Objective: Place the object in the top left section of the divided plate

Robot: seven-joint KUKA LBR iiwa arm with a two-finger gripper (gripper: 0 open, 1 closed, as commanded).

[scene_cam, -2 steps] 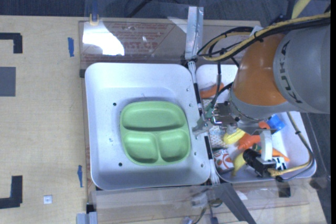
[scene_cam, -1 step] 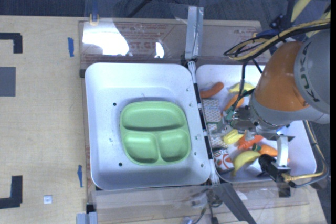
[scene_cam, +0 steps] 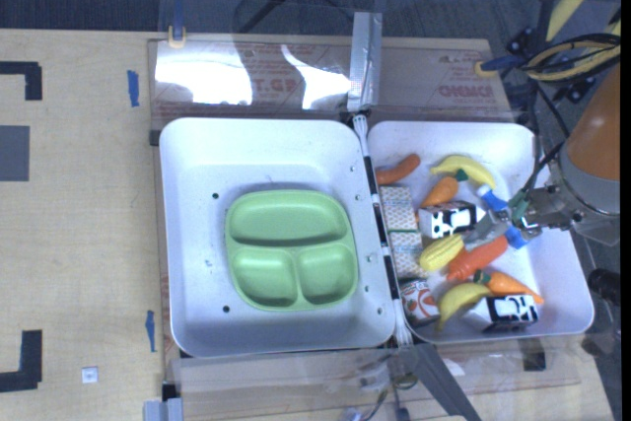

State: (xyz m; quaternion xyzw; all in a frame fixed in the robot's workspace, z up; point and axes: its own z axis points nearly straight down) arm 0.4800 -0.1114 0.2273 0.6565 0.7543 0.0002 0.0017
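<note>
Right of the green divided plate [scene_cam: 289, 247], the gripper [scene_cam: 505, 224] hovers over toy food; finger state unclear.

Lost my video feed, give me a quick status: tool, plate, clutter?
Tool low in the right bin, among the toy food, grip unclear. Green divided plate in the left bin, nothing in its sections. Carrot and banana crowd the tool.

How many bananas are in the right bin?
3. One banana at the back of the right bin, one in the middle of the pile, one near the front. More may be hidden under the pile.
</note>
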